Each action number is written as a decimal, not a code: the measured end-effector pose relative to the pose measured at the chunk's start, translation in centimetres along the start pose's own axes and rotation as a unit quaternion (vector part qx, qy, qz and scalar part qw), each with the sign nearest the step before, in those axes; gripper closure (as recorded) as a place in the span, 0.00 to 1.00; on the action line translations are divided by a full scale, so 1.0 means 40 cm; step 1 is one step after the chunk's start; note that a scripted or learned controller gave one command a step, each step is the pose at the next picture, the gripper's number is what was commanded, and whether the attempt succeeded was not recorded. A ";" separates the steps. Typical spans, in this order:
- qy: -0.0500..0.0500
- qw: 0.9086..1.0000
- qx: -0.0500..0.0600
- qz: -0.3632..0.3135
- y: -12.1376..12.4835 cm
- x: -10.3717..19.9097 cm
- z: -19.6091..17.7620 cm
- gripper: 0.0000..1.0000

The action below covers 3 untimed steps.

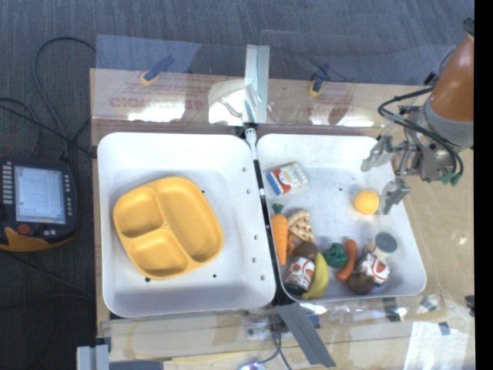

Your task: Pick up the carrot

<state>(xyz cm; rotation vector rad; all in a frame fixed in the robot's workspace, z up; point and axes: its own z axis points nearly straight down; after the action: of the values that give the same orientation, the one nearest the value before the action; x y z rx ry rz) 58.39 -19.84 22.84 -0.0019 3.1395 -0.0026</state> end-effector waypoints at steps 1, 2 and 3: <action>0.004 0.998 -0.002 -0.060 -0.057 -0.110 0.243 0.00; -0.004 0.992 0.002 -0.124 -0.059 -0.117 0.345 0.00; -0.001 0.993 0.000 -0.119 -0.056 -0.091 0.331 0.00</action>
<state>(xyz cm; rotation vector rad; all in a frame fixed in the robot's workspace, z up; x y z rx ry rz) 62.04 -22.10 9.62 -0.3754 3.1160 -0.0042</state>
